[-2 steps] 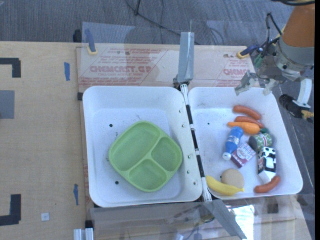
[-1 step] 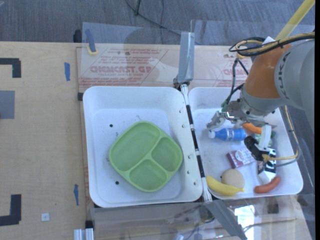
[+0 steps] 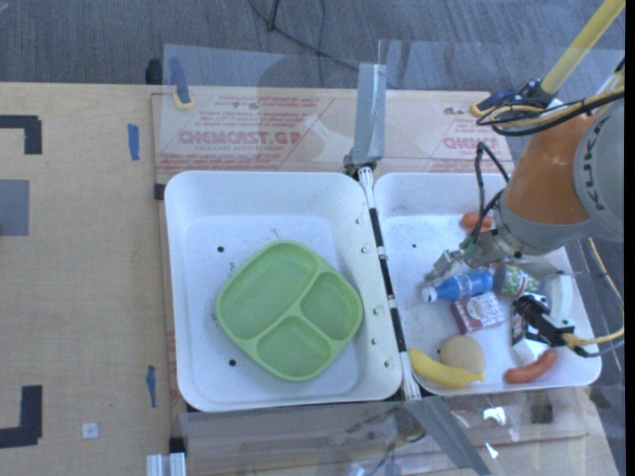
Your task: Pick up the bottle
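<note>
The right bin (image 3: 417, 228) is crowded in its near and right part: the bottle (image 3: 459, 287) lies with a red packet (image 3: 479, 311) just beside it, and a banana (image 3: 442, 370) and a sausage (image 3: 529, 367) nearer. Bare floor lies at its far-left corner. The arm (image 3: 556, 181) covers the far-right side.

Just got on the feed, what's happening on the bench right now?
The arm reaches in from the right over the right bin, with its gripper low by the blue bottle, which lies on its side on the bin floor. I can't tell whether it has a grip on it. Around the bottle are a red packet, a banana, a potato-like lump and a sausage. The left bin holds a green divided tray.
</note>
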Controlling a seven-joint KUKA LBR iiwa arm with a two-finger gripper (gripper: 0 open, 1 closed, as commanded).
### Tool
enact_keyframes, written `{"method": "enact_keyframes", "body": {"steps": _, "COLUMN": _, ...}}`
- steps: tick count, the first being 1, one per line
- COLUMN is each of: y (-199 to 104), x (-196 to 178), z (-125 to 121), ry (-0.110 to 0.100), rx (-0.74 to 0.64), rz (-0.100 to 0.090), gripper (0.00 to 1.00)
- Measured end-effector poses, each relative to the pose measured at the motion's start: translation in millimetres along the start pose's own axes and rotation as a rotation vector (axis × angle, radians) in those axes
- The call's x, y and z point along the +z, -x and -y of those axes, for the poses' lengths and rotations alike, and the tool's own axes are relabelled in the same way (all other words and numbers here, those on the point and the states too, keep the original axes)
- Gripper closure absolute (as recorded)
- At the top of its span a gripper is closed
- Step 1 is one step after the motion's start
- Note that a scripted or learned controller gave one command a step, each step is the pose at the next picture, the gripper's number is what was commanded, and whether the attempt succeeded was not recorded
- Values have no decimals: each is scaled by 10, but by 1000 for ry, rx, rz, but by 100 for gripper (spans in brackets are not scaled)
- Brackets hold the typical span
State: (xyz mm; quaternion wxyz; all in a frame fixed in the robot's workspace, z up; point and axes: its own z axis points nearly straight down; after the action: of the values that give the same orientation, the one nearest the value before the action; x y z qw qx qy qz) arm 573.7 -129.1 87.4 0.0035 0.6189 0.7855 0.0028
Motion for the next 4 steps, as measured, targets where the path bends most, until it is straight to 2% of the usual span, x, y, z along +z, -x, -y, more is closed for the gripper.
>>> {"method": "enact_keyframes", "body": {"steps": 1, "y": 34, "x": -80, "z": -9, "ry": 1, "rx": 2, "rz": 3, "gripper": 100}}
{"method": "enact_keyframes", "body": {"steps": 2, "y": -355, "x": -1383, "z": 253, "ry": -7, "rx": -21, "rz": -1, "gripper": 100}}
{"method": "enact_keyframes", "body": {"steps": 3, "y": -352, "x": -1384, "z": 255, "ry": -7, "rx": -20, "rz": -1, "gripper": 0}}
{"method": "enact_keyframes", "body": {"steps": 4, "y": -449, "x": -1057, "z": -320, "ry": -4, "rx": -206, "rz": 0, "gripper": 0}}
